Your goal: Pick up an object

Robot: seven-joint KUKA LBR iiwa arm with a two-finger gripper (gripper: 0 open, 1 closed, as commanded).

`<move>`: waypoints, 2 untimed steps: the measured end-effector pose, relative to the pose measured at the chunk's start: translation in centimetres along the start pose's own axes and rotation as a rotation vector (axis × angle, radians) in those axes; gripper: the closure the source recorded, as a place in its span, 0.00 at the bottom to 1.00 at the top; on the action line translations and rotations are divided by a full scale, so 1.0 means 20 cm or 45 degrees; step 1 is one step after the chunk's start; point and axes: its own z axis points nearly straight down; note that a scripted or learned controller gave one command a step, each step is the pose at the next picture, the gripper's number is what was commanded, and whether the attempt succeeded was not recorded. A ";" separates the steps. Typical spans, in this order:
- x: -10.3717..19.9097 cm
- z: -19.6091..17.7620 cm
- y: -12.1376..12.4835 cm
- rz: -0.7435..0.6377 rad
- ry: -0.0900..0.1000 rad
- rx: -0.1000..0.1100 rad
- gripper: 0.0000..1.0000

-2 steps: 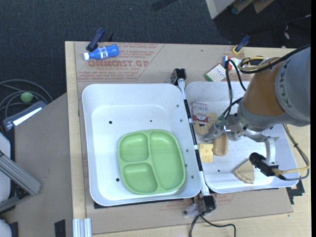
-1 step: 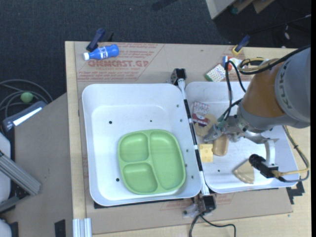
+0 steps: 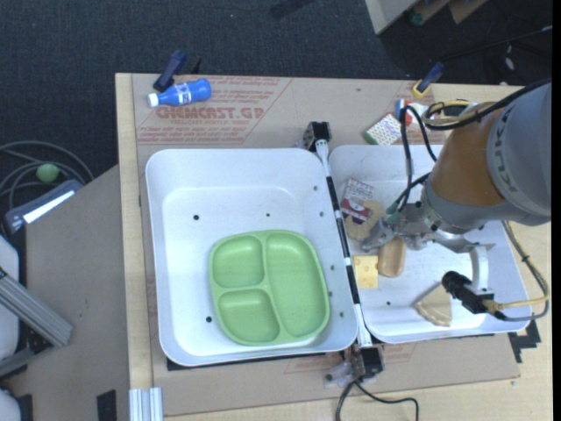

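We see the claw low in the right bin, right over a bread roll; we can't tell its opening. Cheese, bread slice, packet nearby. Left bin holds a green tray.

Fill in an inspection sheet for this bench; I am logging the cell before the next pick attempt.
Surface: wooden bench bearing two white bins, left bin and right bin.
Job's things: green divided plate in left bin; yellow block, tan wedge, printed packet in right bin.
Clutter: blue bottle and small patterned card on bench.
Grippers: claw low over right bin; finger state unclear.
Cables: black cable along the arm.
Surroundings: dark carpet.
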 end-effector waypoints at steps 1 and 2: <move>0.03 0.00 -0.05 0.000 0.001 0.003 0.00; 0.02 0.00 -0.08 -0.001 0.002 0.003 0.00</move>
